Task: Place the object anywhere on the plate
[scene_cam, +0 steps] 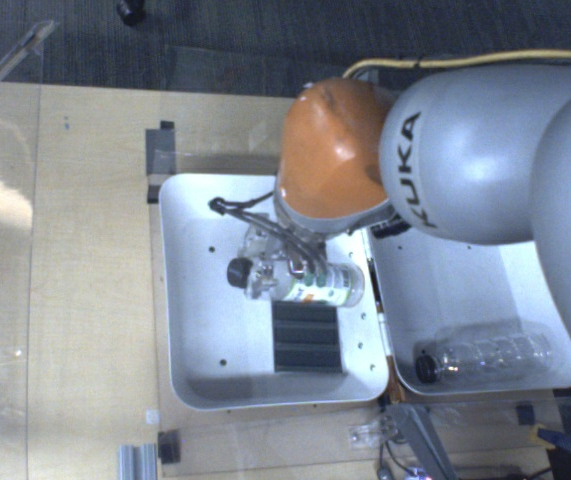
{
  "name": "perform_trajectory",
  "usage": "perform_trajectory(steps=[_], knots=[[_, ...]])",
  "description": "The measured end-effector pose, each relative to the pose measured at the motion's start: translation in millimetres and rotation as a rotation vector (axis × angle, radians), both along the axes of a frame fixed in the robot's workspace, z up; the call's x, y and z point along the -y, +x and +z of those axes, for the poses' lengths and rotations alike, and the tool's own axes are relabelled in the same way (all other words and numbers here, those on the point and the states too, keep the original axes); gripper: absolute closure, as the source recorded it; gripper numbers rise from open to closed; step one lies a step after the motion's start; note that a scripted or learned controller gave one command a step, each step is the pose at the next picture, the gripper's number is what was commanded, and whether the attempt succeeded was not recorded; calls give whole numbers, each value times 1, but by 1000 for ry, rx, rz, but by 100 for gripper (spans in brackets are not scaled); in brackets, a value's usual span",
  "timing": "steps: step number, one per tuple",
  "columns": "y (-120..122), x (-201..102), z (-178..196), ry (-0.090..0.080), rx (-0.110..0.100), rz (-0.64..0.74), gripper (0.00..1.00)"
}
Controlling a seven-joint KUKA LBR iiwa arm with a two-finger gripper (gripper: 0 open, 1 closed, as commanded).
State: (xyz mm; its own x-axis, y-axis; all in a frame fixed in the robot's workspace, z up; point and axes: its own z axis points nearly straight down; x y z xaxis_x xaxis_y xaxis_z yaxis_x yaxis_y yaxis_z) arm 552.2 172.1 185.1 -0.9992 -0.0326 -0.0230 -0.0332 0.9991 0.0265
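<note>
1. Looming nearest our lens, we are seeing one grey KUKA arm (495, 138) reaching in from the right, its upper part running off the frame's right and top edges.
2. We are counting two shallow white bins: the left bin (190, 298) sitting whole in view, and the right bin (485, 268) lying partly hidden under the arm.
3. We are watching the arm's single orange band (330, 153) hanging over the left bin's upper right corner, with the wrist pointing down into that bin.
4. We are counting one dark ribbed plate (307, 336) lying flat in the left bin, near its lower wall.
5. We are seeing one clear plastic bottle (485, 353) with a dark cap lying on its side in the right bin, hard to make out against the white.
6. We are seeing one small bottle (310, 285) with a dark cap and a coloured label, lying on its side in the left bin, just above the plate's top edge; we are not able to tell whether it is touching the plate.
7. We are finding the gripper (275, 258) right over that small bottle; how it is set, and whether it has hold of anything, we cannot tell.
</note>
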Motion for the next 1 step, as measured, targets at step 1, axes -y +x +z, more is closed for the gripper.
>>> perform_trajectory(steps=[1], knots=[[2,-2,-16,10,1,33,100]])
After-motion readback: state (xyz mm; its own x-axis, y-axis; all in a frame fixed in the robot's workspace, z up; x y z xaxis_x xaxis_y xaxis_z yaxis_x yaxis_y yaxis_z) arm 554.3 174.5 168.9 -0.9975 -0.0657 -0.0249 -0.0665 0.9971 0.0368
